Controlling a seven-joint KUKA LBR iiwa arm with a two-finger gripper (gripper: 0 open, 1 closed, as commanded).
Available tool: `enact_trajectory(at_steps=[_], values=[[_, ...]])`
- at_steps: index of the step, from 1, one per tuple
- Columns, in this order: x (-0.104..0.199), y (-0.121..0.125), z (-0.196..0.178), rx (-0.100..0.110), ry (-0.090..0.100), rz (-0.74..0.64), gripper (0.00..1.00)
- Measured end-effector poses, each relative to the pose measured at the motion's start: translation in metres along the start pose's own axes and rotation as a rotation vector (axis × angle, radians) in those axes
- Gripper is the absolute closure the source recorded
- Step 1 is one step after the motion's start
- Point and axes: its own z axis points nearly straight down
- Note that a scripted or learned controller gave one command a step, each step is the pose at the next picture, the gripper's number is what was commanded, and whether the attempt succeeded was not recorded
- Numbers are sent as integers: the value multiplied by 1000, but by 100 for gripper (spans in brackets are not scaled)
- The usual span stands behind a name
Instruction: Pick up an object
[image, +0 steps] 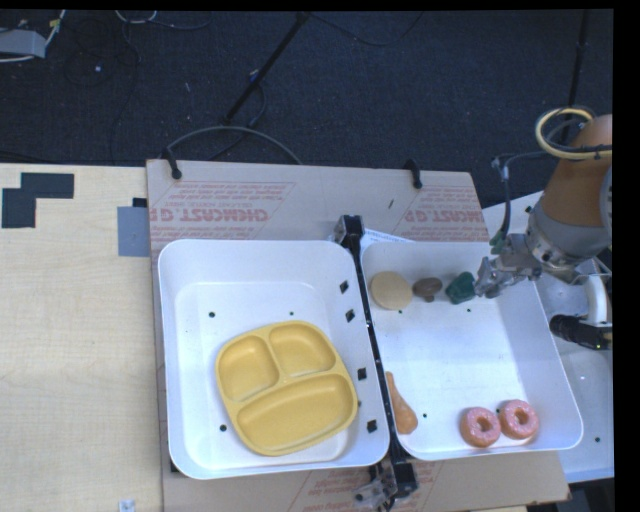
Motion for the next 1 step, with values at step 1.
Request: enact_trajectory(at_steps=[1], values=[[-1,2,-64,-3,-1,-3,100]])
